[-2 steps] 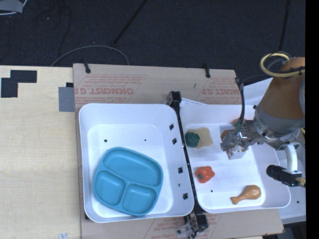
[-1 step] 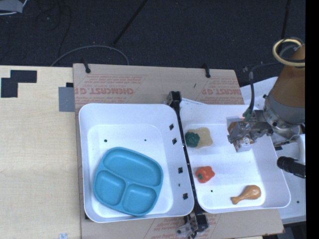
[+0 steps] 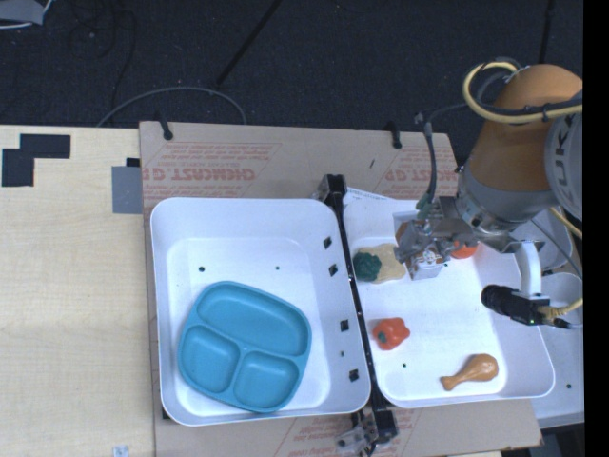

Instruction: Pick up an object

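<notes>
Over the right-hand shallow white bin [image 3: 533,388] my gripper [image 3: 425,255] hangs low; whether my fingers are parted or closed I cannot tell. Beside it lies a dark green lump on a pale piece [image 3: 371,266], with something orange [image 3: 463,249] half hidden behind my wrist.
</notes>
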Motion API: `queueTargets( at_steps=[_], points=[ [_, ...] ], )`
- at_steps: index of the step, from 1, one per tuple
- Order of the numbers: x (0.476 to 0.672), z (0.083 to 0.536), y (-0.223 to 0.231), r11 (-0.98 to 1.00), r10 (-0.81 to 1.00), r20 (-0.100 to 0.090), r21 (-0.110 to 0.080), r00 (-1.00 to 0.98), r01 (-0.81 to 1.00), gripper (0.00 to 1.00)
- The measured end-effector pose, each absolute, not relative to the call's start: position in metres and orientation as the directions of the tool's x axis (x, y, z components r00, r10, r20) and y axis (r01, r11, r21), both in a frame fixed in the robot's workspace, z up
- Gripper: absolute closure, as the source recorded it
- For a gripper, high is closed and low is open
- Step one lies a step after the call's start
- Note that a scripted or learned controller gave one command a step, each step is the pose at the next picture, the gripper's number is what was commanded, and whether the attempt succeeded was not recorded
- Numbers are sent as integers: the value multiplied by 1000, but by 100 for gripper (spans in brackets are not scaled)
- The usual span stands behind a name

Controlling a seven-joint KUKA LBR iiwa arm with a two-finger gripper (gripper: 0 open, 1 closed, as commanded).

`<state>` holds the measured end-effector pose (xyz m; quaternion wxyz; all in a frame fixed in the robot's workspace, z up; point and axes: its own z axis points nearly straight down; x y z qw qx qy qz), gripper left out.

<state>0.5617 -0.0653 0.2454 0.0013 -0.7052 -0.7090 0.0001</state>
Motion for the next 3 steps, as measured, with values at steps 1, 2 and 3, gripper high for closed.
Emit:
queueTargets(
  at_steps=[1,2,3],
  points=[
    [579,235,-25,3,1000,0,-3,-3,1000,100],
    [597,222,27,2,1000,0,-3,-2,1000,100],
    [620,223,70,4,1000,1,-2,-4,1000,100]
  ],
)
